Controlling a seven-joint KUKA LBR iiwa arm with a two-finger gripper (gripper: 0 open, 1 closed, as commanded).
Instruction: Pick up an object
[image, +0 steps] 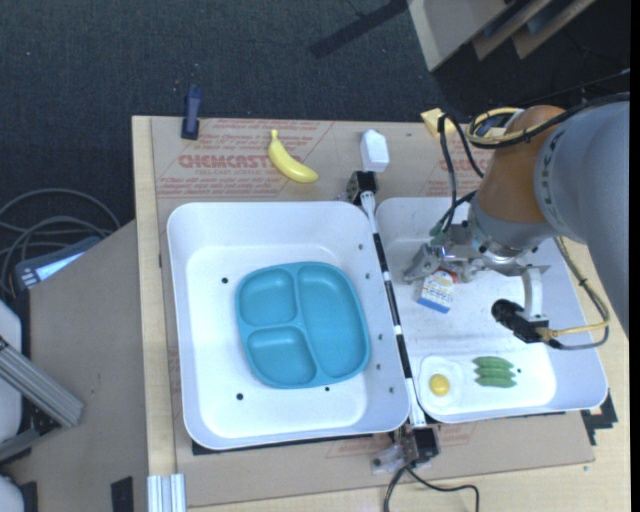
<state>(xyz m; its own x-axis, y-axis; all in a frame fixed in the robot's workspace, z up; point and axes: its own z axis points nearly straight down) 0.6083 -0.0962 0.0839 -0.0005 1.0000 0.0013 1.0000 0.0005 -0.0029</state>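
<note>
over the right bin (575, 345), the gripper (440, 262) is seen lowered, with a small white and blue carton (436, 293) lying just below it on the bin floor. whether the carton is touched cannot be told. green pea pods (494, 372) and a yellow piece (439, 384) lie nearer the front.

Small white carton (437, 293) with blue and red print, tilted, in the right bin (570, 385), toward its upper left; green pea pods (494, 372) and yellow egg-like piece (439, 384) near that bin's lower edge
</note>
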